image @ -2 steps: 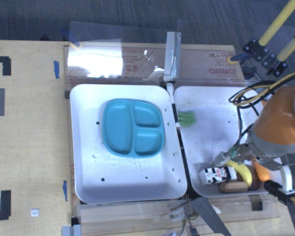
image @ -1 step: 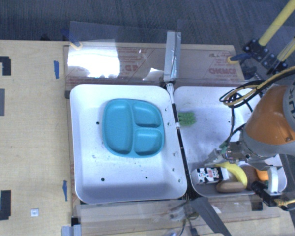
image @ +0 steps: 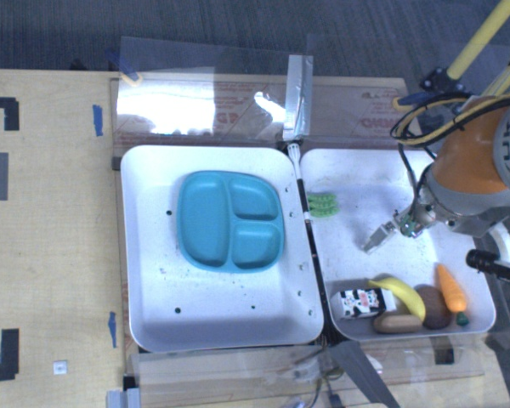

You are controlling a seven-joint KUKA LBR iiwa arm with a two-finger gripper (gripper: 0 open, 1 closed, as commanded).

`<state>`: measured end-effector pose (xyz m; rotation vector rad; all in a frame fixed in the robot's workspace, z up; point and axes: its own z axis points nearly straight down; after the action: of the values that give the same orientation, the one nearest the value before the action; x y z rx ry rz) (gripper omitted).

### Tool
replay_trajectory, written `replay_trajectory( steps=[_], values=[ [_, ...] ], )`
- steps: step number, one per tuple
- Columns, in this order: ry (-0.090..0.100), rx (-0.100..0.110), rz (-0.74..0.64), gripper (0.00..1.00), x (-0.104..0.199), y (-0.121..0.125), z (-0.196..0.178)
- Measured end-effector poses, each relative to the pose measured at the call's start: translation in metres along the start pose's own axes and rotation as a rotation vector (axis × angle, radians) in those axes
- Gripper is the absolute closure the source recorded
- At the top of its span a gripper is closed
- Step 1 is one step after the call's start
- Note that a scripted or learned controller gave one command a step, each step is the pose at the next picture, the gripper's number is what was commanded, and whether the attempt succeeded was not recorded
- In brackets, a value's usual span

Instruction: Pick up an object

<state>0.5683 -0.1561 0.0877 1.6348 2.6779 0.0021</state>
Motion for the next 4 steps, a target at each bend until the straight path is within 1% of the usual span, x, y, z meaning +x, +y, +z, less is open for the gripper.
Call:
replay_trajectory(
  steps=[1, 2, 3, 4],
  values=[
    [-0.005, 0.0, 0.067, 0.0, -0.035, -0.09, -0.06],
    [0.006, 0.004, 0.053, 0.0, -0.018, -0.109, -0.03],
    [0.003, 0.001, -0.221, 0.0, -0.006, -0.101, -0.042],
    [-0.001, -0.003, -0.219, 1.0, -0.007, -0.1, -0.052]
  ],
)
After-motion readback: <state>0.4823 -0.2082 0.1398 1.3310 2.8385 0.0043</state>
